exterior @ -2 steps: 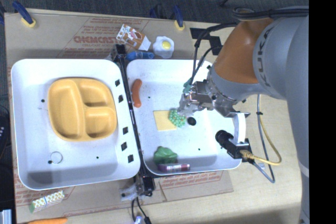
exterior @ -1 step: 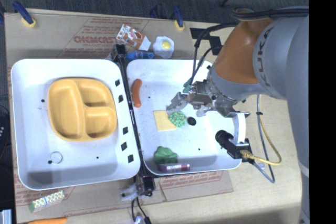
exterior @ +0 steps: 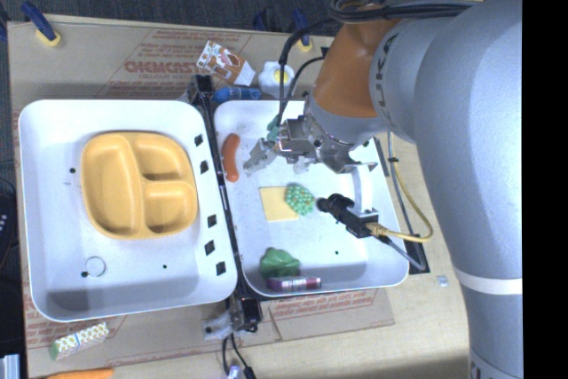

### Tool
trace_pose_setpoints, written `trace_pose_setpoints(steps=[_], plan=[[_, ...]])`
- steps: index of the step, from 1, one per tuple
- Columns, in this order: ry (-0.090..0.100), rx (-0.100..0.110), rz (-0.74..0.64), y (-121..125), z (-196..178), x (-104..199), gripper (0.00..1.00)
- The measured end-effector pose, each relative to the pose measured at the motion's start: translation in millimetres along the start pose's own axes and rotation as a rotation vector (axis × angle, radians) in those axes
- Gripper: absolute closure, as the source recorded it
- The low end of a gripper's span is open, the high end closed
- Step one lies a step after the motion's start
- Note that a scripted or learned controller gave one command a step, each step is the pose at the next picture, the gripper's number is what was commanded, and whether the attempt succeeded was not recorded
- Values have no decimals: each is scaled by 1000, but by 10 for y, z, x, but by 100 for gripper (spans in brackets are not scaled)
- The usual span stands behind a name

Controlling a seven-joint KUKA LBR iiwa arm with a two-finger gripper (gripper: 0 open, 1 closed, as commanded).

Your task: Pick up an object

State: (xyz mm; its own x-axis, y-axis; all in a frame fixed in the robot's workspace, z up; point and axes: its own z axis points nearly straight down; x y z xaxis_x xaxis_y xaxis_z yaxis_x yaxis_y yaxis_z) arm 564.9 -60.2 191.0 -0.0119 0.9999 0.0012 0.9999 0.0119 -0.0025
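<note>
Grapes (exterior: 299, 198) lie in the right bin (exterior: 382, 272) on a yellow slice (exterior: 277, 203), just below the gripper (exterior: 266, 152), whose fingers look spread with nothing between (hard to judge). Best to drop straight onto the grapes, clear of the sausage (exterior: 231, 156) beside them.

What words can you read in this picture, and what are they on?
"KUKA", partly seen: on the grey arm, beside its orange band.
Red print on the cardboard above the left bin: too blurred to read.
Small packet on the cardboard: print too small to read.
</note>
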Motion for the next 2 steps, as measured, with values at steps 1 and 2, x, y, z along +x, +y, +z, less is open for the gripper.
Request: trace_pose_setpoints(steps=[1,2], plan=[[0,0,-18,494,-7,259,0],[1,4,-164,428,-4,311,0]])
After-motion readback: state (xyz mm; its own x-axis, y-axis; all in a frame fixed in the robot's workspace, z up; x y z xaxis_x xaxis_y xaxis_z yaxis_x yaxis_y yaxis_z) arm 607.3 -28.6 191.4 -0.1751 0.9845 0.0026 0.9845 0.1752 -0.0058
